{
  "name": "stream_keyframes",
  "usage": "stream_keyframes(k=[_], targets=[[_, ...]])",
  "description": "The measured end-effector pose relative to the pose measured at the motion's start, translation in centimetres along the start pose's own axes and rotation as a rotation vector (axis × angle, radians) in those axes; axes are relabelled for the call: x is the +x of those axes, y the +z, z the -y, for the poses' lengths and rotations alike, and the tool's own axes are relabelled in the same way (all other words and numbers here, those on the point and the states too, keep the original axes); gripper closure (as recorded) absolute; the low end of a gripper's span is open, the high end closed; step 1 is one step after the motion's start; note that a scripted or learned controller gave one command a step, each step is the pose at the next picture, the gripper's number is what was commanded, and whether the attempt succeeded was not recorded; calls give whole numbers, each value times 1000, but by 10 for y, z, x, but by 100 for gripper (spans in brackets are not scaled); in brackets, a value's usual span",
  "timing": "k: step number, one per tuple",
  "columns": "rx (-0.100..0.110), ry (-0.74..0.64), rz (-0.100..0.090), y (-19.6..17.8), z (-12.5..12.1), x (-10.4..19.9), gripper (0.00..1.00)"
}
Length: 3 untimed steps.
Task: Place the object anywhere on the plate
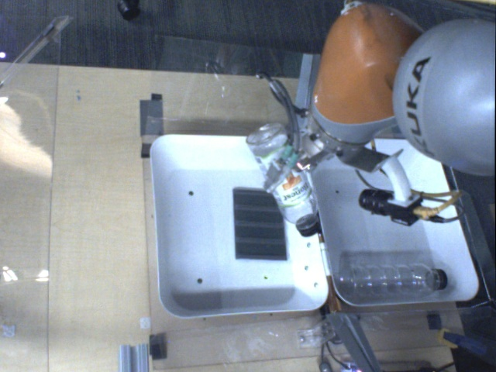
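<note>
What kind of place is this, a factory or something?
More likely a robot test lab: a KUKA arm reaches over two white bins on a wooden bench, handling ordinary plastic bottles.

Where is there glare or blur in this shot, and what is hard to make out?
Camera view: bright glare washes the bench's left edge; the arm looms large and soft; the clear bottle by the dark plate is slightly blurred; the other clear bottle nearly fades into its bin.
</note>
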<state>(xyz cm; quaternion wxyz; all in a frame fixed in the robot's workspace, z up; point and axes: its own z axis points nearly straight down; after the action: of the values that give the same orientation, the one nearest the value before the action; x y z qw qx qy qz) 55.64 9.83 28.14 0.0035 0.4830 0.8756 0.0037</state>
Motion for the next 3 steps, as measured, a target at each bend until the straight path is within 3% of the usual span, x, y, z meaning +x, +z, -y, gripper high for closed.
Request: stream_keyframes(k=[1, 2, 3], targets=[[-4, -2, 1, -10, -1, -1, 100], [2, -250, -3, 41, 18, -11, 100], [3, -64, 0, -22, 21, -21, 100]])
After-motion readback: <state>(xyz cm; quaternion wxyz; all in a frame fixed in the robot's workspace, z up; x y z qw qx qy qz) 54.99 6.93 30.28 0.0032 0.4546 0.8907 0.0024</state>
